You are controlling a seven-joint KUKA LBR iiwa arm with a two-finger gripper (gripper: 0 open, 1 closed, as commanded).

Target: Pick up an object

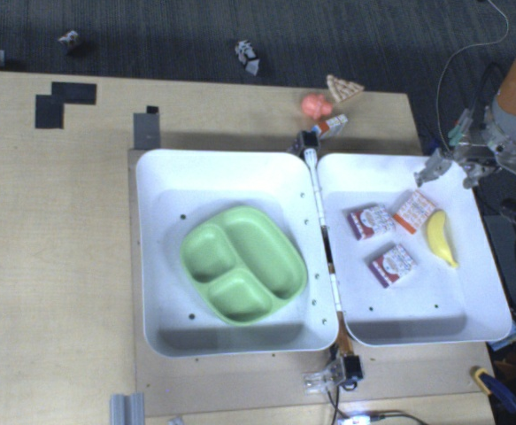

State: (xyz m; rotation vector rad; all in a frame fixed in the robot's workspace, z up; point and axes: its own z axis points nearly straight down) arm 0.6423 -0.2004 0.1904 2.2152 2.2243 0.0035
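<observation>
The right bin holds a yellow banana near its right wall. Beside the banana lie three small red-and-white packets: one toward the middle, one orange-edged just left of the banana's top, and one lower down. My gripper hangs over the bin's far right corner, above and behind the packets and banana. It is open, with nothing between its fingers. A green divided plate fills the middle of the left bin.
Beyond the bins on the bench lie a pink lump, a tan wedge and a small red-and-white item. Black patches mark the bench at the far left. Cables run along the right side.
</observation>
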